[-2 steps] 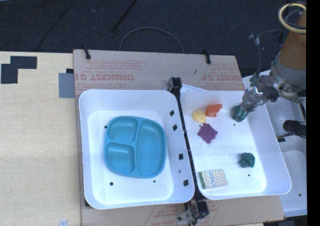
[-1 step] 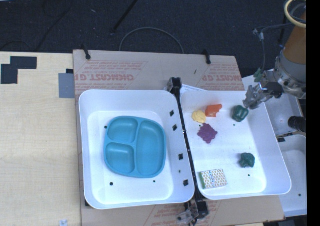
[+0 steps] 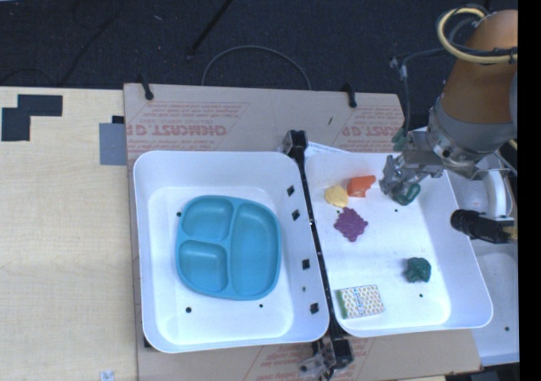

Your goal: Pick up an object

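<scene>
My gripper hangs over the back of the right bin, near its upper right part. A small dark green piece sits between its fingers, which are shut on it. To its left lie an orange block and a yellow lump. A purple jagged piece rests below those. Another dark green lump lies toward the bin's front right. A patterned flat packet lies at the front left.
The left bin holds a blue divided plate. A black divider rail runs between the two bins. Cardboard lies under and behind both bins.
</scene>
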`<state>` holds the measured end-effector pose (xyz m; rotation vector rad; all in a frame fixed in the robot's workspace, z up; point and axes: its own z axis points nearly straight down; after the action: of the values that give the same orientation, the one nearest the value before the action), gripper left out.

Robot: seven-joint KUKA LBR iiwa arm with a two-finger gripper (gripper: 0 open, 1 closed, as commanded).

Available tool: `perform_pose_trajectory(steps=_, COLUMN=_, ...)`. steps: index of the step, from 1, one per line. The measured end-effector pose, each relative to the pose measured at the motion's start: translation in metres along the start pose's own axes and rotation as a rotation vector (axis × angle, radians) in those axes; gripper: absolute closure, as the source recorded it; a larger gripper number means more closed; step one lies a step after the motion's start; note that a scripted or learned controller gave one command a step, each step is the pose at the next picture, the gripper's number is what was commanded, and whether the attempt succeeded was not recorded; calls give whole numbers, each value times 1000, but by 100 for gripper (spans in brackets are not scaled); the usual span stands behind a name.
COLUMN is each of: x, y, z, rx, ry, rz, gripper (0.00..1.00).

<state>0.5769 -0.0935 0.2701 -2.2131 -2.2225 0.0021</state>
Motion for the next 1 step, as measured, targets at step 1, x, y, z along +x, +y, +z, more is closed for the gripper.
perform_pose_trajectory(steps=1, x=54, y=-9, z=20, rx=1, ry=0, rz=1, gripper=100)
